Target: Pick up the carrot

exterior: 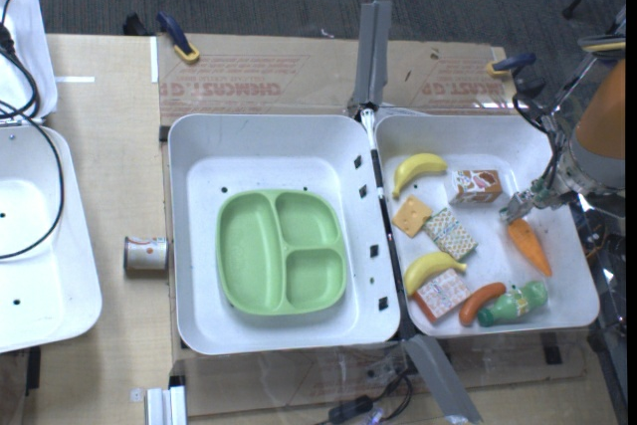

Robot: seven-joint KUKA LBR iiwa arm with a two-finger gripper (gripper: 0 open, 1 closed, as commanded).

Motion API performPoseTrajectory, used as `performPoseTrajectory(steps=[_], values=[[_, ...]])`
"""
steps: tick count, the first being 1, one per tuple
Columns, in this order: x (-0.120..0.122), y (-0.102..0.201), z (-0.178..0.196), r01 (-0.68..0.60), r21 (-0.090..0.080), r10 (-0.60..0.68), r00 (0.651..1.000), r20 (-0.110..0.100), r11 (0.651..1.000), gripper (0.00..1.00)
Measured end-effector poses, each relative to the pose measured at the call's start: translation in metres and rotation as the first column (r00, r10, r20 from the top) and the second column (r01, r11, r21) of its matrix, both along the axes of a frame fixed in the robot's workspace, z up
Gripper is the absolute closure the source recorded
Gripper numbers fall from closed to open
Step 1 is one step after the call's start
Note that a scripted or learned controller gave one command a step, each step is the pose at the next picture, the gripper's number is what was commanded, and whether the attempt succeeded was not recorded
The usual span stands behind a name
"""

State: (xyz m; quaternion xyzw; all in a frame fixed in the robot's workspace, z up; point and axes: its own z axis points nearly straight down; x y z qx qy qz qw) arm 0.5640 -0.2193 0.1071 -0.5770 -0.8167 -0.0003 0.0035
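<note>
We are seeing carrot (530, 246) lying in right bin (498, 128) near right wall, tip pointing down-right. Gripper (520, 206) is hovering just at carrot's upper end; we cannot tell finger state. Green bottle (513, 305) and sausage (482, 302) are lying below carrot. Green divided plate (283, 252) is sitting in left bin (199, 144).

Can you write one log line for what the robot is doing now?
step: reaching | claw: just above carrot top | carrot: lying in right bin, not lifted
</note>
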Motion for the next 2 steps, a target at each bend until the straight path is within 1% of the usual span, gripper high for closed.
performPoseTrajectory(steps=[1, 2], values=[[0.027, 0.048, -0.013, 0.133, -0.007, -0.133, 0.991, 0.012, 0.991, 1.00], [0.017, 0.128, 0.153, 0.082, -0.006, -0.082, 0.997, 0.005, 0.997, 1.00]])
